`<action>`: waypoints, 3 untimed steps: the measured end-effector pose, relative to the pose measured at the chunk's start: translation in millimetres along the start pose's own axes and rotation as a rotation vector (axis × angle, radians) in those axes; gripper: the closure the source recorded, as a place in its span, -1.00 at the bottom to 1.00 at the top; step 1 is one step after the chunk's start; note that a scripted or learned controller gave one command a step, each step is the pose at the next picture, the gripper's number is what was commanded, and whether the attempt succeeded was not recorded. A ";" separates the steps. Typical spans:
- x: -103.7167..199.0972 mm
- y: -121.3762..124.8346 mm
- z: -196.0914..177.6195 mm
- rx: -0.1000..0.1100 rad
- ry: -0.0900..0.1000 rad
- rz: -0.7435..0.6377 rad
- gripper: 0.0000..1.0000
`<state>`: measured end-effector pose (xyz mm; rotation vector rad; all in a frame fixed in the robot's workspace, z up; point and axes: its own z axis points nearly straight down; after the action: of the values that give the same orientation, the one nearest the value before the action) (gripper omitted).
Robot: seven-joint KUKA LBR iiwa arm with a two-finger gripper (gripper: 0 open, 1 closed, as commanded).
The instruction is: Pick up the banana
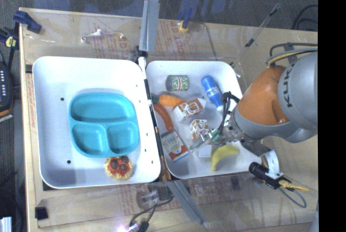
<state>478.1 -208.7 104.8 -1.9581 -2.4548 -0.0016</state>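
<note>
Near the front right corner of the right bin (157, 71), the banana (224, 154) lies just below the hand (219, 136), whose grip cannot be told; light, curved and smooth-skinned, it likely suits a mid-body grasp.

— Where is the banana (223, 154)?
— In the right bin (189, 171), near the front. My gripper (220, 136) is just above it.
— And the left bin (48, 117)?
— A blue tray (104, 123) and a little pizza (119, 167).
</note>
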 end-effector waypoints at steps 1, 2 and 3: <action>0.2 -0.7 12.7 0.003 0.001 -0.007 -1.00; 0.0 -0.8 12.7 0.002 0.001 -0.007 -1.00; -0.7 -0.9 -5.0 0.000 -0.002 -0.327 -1.00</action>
<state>477.5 -209.6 109.8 -1.5335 -2.7415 0.0002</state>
